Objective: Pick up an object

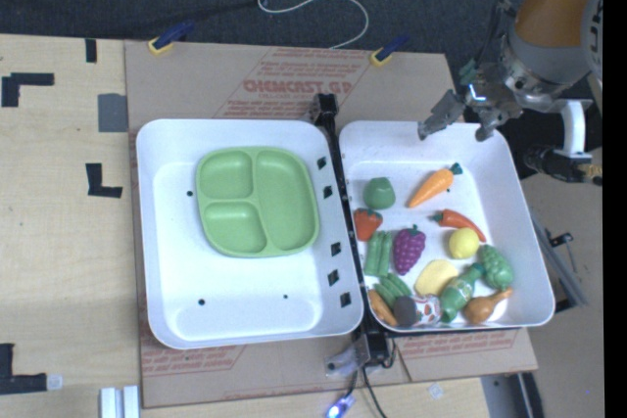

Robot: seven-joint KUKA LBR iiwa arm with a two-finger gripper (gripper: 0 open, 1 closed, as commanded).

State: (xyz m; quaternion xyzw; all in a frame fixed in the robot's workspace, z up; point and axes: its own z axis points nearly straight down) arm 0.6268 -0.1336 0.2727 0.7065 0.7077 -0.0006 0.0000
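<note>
Above the far rim of the right bin (524, 210), the gripper (458, 119) is hanging with its two fingers spread and nothing between them. The toy carrot (432, 187) is lying just below it, apart from the crowded toy produce nearer the camera; a descent there is risking a finger catching the rim or nudging the carrot aside.

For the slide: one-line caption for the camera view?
Open gripper hovers over right bin of toy produce; green plate in left bin.
</note>
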